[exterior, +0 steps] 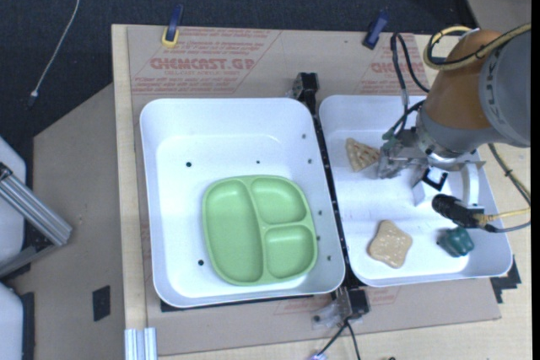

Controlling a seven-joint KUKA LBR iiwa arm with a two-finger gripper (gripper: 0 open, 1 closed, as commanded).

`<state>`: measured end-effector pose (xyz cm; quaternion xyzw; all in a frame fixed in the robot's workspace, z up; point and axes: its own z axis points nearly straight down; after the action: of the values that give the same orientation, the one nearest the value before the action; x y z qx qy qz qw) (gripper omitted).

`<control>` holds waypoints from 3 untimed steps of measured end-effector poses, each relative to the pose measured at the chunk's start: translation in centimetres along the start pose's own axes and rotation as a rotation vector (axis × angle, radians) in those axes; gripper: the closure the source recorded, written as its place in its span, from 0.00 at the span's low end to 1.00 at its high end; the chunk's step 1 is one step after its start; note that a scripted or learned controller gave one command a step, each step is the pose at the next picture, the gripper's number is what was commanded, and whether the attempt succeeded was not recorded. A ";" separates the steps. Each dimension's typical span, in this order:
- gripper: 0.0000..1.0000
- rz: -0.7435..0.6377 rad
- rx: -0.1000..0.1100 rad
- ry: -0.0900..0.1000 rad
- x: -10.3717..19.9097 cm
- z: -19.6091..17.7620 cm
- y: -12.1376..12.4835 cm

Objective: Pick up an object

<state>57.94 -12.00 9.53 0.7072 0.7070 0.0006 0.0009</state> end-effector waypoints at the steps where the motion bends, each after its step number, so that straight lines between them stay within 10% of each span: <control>1: 1.00 -0.001 -0.003 -0.001 -0.2 -4.4 0.6; 3: 1.00 -0.001 -0.005 -0.002 -1.0 -13.7 0.1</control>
<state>58.06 -12.96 23.24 0.7068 0.7074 0.0017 0.0032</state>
